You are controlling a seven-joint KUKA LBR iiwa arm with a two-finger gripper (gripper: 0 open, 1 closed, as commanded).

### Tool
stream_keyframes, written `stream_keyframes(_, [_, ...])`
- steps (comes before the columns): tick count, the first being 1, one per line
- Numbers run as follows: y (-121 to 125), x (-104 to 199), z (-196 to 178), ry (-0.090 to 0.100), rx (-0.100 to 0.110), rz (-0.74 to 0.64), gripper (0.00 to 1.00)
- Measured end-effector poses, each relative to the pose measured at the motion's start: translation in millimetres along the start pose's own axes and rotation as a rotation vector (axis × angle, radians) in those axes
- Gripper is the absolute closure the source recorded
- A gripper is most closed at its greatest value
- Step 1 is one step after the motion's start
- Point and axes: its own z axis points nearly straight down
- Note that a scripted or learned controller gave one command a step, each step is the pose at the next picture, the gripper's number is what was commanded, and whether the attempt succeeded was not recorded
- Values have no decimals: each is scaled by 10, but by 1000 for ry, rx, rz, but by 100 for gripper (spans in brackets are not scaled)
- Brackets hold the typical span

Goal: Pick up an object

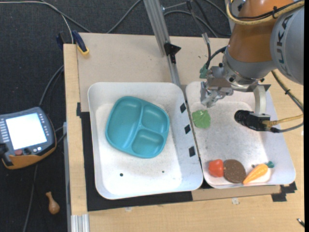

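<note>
Apparently mid-approach — end effector (209,102) hangs just above the green object (201,119) in the right bin (285,163); its state I cannot tell. Nothing lifted yet — grasp and lift remain.

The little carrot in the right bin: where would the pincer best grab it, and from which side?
Probably across the orange middle of the carrot, coming straight down from above. It lies flat and slanted near the right bin's front rim, its thick end close beside the brown disc, so the long sides look the freest. The pincer hangs over the green piece.
</note>
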Motion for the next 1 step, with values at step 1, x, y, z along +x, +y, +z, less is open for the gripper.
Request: stream_keyframes(1, [272, 487, 97, 1, 0, -2, 100])
